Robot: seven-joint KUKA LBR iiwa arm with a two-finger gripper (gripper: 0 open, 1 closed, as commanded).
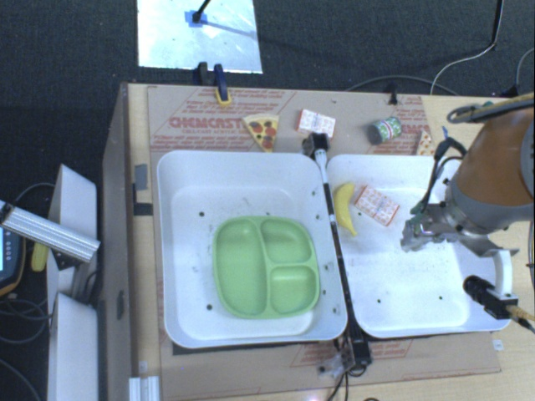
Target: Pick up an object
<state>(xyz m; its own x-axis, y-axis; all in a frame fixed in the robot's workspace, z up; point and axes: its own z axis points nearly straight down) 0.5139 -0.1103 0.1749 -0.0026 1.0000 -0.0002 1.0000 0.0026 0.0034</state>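
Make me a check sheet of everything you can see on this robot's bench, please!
Surface: brown board bearing two white bins, left bin and right bin, side by side.
Job's things: banana and a small patterned card in the right bin; green divided plate in the left bin.
Clutter: pizza slice toy, small box and a little can on the board behind the bins.
Grippers: gripper low over the right bin, right of the card, holding nothing visible.
Cables: thin cable trailing across the dark floor.
Surroundings: dark carpet, shiny sheet beyond the bench.
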